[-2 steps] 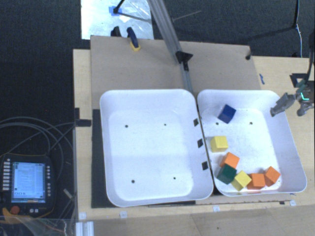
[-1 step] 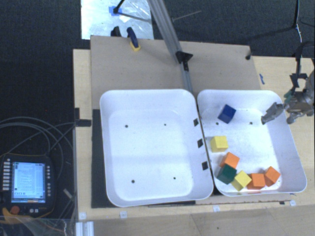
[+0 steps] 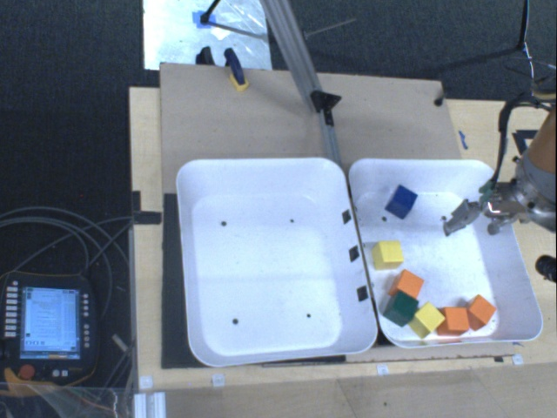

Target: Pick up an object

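Right bin point(image 3: 513, 268) edge cuts off the blurred hand point(image 3: 459, 219).

bench point(image 3: 261, 111), tan top. two white bins side by side on it: left bin point(image 3: 196, 233), right bin point(image 3: 513, 273), rims touching mid-bench. yellow-handled clamp point(image 3: 235, 68) and black clamp point(image 3: 204, 56) at back edge.
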Tool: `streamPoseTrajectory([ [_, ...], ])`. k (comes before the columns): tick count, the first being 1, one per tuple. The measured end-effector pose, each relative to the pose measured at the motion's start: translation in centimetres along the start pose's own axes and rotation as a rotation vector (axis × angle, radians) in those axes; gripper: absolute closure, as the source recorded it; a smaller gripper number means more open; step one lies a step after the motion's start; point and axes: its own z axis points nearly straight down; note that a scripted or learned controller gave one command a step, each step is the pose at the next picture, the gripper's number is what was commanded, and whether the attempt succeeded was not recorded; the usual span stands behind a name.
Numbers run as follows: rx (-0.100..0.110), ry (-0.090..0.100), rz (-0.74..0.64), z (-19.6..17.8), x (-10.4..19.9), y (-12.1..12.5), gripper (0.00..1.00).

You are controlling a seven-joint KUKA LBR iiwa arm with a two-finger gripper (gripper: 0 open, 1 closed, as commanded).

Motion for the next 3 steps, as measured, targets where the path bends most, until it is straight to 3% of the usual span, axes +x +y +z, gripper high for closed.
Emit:
streamPoseTrajectory([
  [1,0.000,0.000,0.001,4.3,0.2,-0.5,0.00],
  [2,-0.008,-0.002,-0.002,2.9,0.1,-0.2,1.00],
  [3,-0.009,-0.003,-0.002,-1.6,0.6,-0.2,1.00],
])
